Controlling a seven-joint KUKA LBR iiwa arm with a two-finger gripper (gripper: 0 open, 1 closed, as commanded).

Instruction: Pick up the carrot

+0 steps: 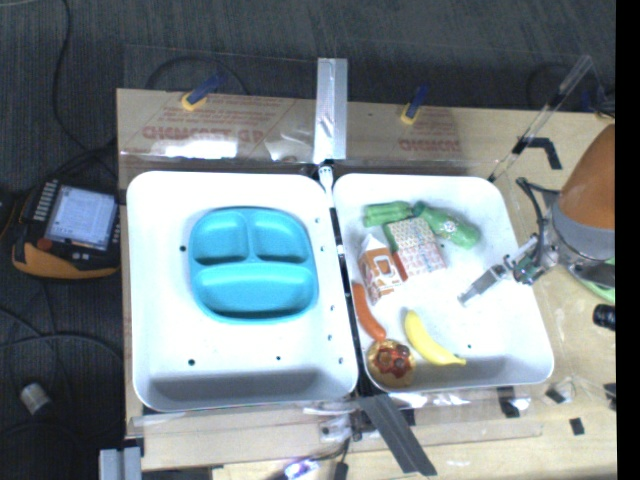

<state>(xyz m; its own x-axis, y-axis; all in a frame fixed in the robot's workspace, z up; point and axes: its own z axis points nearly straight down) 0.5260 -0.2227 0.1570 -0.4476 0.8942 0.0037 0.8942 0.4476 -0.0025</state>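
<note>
Carrot (367, 311) lies along the right bin's (520, 298) left wall, long axis running up-and-down that wall, well left of my gripper (478, 287). Can't tell the gripper's state. Crowding the carrot: snack box (382, 271) above-right, round fruit (391, 360) below, banana (428, 338) right.

A blue tray (252, 264) lies in the left bin (160, 358).
</note>
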